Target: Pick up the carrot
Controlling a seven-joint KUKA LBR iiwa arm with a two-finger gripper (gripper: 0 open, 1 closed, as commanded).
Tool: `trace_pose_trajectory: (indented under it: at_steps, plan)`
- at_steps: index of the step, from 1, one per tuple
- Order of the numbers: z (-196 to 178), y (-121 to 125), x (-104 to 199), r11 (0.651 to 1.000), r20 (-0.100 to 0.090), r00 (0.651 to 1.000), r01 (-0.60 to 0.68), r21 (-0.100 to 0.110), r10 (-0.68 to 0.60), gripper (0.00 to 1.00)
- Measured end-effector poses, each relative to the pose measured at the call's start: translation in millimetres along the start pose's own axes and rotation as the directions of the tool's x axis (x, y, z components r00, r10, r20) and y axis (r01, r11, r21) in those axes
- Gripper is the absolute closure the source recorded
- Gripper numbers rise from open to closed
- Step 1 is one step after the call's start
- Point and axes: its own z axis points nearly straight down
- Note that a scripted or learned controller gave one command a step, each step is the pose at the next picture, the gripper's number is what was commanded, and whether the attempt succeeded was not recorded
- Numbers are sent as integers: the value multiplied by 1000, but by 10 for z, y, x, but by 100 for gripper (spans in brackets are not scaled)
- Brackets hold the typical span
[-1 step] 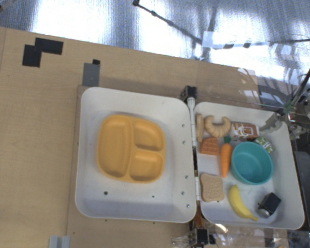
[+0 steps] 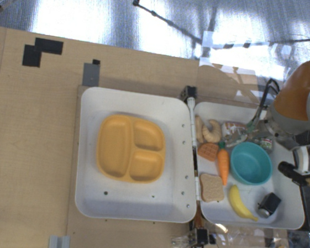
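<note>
Tightly packed: carrot (image 2: pixel 223 165) between teal bowl (image 2: pixel 250 163) and waffle (image 2: pixel 208 151).

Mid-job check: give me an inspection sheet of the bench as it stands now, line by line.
Surface: wooden bench bearing two white bins.
Job's things: carrot lies in the right bin, between the waffle and the teal bowl.
Clutter: bread slice, banana; yellow divided plate in the left bin.
Gripper: gripper low in the right bin, right of the banana.
Cables: black cable beyond the bench.
Surroundings: metal floor.
</note>
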Motion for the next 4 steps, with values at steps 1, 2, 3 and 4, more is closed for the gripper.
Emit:
trace_pose_trajectory:
  at_steps: [1, 2, 3, 4]
  plan:
    - [182, -165, 653, 993, -9, 993, -114, 9, 114, 0]
    - [7, -1188, 768, 887, -4, 887, -462, 20, 462, 0]
    - [158, -1139, 961, 756, 1, 756, -655, 13, 655, 0]
    - [34, -1087, 966, 758, -6, 758, -652, 6, 652, 100]
